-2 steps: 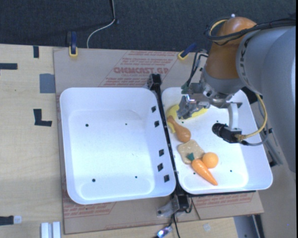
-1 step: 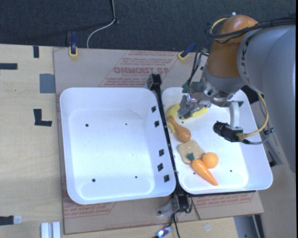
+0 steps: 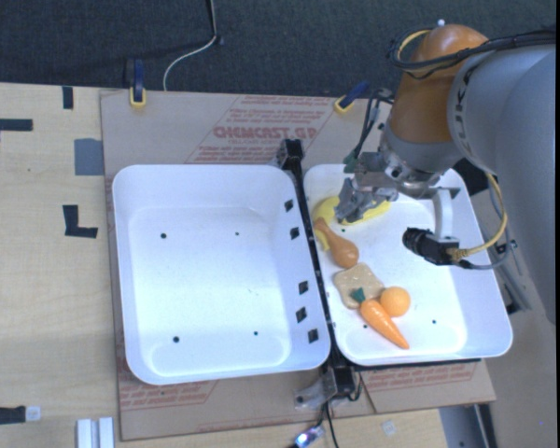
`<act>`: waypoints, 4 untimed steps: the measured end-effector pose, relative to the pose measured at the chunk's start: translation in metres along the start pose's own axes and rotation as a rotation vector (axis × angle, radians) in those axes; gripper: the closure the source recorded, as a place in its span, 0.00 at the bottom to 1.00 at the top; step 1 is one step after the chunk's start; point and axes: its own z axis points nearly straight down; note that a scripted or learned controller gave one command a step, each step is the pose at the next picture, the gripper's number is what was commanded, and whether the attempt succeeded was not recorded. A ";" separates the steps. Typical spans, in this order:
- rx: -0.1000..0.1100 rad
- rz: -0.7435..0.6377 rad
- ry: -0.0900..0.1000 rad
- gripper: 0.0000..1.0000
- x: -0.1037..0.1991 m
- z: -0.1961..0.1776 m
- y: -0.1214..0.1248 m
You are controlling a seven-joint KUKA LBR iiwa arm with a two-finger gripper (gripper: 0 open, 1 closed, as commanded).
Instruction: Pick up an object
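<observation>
Hovering low in the right bin (image 3: pixel 476 339), gripper (image 3: pixel 355 208) sits over a yellow item (image 3: pixel 378 210) at the bin's 11 o'clock. Jaw state: can't tell. Drumstick (image 3: pixel 336 245), bread (image 3: pixel 357 283), orange (image 3: pixel 394 301), carrot (image 3: pixel 385 324) lie toward 6 o'clock of it.

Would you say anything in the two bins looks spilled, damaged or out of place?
Nothing stands out. The toy food sits in the right bin: carrot, orange ball, bread slice, drumstick-like piece and a yellow item under the gripper.
</observation>
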 end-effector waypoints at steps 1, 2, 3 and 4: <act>0.006 -0.001 0.000 1.00 0.000 -0.006 0.000; -0.032 0.000 -0.001 1.00 0.039 -0.121 -0.026; -0.014 0.007 -0.003 1.00 0.028 -0.068 -0.067; -0.030 -0.003 -0.001 1.00 0.089 -0.166 -0.058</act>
